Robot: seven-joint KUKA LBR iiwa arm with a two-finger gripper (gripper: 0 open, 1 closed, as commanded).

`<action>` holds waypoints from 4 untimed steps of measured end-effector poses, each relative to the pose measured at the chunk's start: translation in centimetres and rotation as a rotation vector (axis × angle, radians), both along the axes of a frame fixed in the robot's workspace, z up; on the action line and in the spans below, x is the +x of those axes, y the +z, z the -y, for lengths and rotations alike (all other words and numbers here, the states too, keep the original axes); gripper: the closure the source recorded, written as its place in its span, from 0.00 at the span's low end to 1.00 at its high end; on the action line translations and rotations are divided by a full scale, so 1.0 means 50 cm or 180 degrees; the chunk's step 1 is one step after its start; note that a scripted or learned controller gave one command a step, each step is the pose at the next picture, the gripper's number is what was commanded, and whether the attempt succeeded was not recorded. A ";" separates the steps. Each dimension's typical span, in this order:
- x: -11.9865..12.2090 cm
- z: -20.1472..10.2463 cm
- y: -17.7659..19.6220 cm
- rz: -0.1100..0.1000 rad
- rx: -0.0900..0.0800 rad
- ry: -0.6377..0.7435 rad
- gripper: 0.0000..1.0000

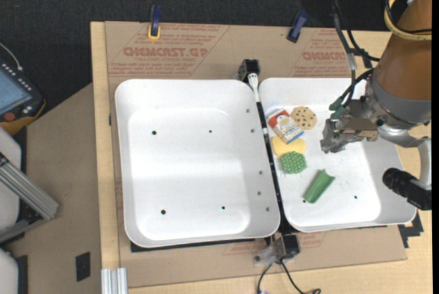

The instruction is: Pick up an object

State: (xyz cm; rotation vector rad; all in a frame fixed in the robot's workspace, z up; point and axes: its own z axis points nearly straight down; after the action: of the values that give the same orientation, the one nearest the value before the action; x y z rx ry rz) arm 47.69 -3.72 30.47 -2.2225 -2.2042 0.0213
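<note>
Gripper (334, 142): low over right bin (363, 210); finger state cannot be told, nothing seen held.
Arm (405, 73): enters from right, orange band above grey wrist, wrist pointing down-left.
Cookie (303, 117): just left of gripper, apart.
Red-white packet (284, 125): touching cookie's left side.
Yellow piece (288, 147): below packet.
Green studded ball (293, 162): touching yellow piece.
Green block (318, 187): below gripper, apart.
Left bin (188, 162): beside right bin.

Arm (410, 46) cut off by right edge

One fixed camera, high above bench (110, 149), looks down at a slant; both white bins (137, 149) in frame.
</note>
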 end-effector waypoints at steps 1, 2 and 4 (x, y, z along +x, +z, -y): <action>0.076 -0.089 0.075 0.0075 0.0006 0.0041 1.00; 0.073 -0.084 0.093 0.0068 0.0003 0.0026 1.00; 0.075 -0.084 0.134 0.0084 0.0001 0.0024 1.00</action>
State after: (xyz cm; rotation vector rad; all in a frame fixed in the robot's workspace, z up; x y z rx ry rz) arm 51.46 0.49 37.15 -2.2273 -2.2256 -0.0082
